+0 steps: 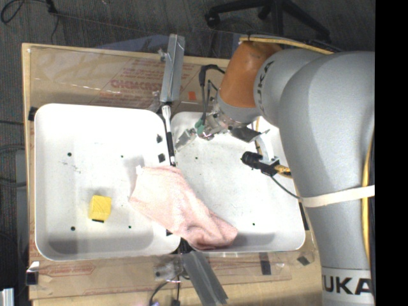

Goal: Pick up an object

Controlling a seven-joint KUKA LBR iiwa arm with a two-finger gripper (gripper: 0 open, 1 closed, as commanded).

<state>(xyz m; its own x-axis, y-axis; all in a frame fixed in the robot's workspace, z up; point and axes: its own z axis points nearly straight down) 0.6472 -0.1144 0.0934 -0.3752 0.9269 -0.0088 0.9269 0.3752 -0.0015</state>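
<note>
Cloth point(182, 206), pink and limp, lay draped over the wall between the two bins, likely dropped there. A yellow block point(100, 208) sat in the left bin point(76, 129). The gripper point(203, 129) hung at the right bin's point(268, 225) far corner; its grip could not be made out.

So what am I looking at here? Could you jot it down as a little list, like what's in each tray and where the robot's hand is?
left bin: holds a small yellow block near its front
right bin: the arm reaches into its far end
pink cloth: crumpled, draped over the divider between the two bins, lying partly in each
arm: grey with an orange band, coming in from the right
gripper: low at the far left corner of the right bin, away from the cloth and the block
held object: none visible between the fingers
</note>
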